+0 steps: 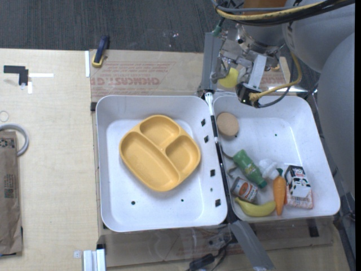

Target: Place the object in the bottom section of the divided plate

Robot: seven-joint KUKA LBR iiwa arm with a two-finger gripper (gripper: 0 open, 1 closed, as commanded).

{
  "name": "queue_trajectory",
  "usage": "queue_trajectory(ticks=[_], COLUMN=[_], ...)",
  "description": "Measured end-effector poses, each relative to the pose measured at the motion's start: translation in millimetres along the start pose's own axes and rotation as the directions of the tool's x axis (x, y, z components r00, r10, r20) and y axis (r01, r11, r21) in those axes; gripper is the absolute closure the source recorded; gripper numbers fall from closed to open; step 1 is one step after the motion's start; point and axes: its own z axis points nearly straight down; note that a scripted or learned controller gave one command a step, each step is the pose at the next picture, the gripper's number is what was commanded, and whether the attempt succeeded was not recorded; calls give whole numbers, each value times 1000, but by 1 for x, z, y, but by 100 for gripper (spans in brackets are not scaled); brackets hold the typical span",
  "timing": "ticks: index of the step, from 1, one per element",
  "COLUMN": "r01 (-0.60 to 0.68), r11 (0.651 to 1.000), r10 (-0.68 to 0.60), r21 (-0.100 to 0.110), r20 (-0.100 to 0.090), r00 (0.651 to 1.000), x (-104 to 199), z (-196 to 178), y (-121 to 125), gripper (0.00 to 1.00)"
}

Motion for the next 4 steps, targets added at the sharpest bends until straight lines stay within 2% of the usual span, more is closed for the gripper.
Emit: queue_trajectory(ticks=[1,2,3,4], r01=[-51,-216,-190,-280], r11=[999,976,982,960], r10=[51,216,190,280], r21=[1,1,2,1], r20=[0,1,2,1], r00=[999,976,982,960], x=[59,48,33,31], z=[2,-75,21,-54], y=[-22,-81,-48,-47], gripper=[100,100,100,100])
